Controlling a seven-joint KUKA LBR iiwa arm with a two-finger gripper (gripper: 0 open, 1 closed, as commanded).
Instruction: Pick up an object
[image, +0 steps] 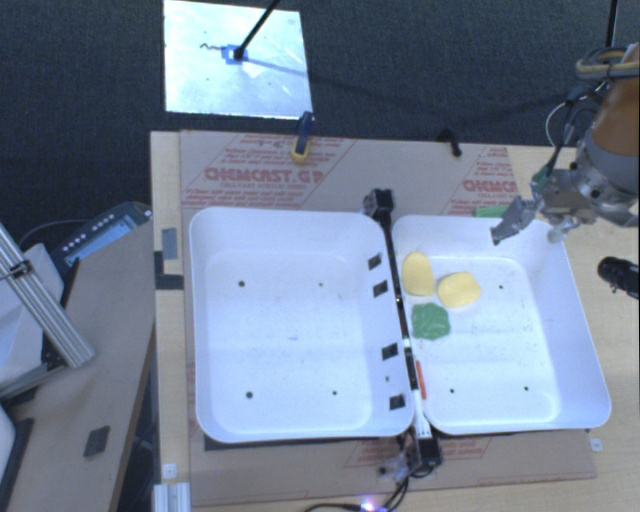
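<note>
In the right bin (560, 400), near its left wall, lie three small objects. A pale yellow piece (417, 272) sits closest to the divider, and a second yellow piece (459, 290) is just to its right. A green piece (431, 320) lies right below them, close to both. My gripper (532, 226) hangs over the bin's far right corner, well above and to the right of the objects. It is open, its fingers (506, 224) spread with nothing between them.
The left bin (290, 400) adjoins the right one along a black clipped seam (395, 300). Both rest on a cardboard sheet (260, 170) with a yellow clamp (300, 150) at its far edge. A shiny plate (235, 60) lies beyond. A small green item (489, 210) sits behind the right bin.
</note>
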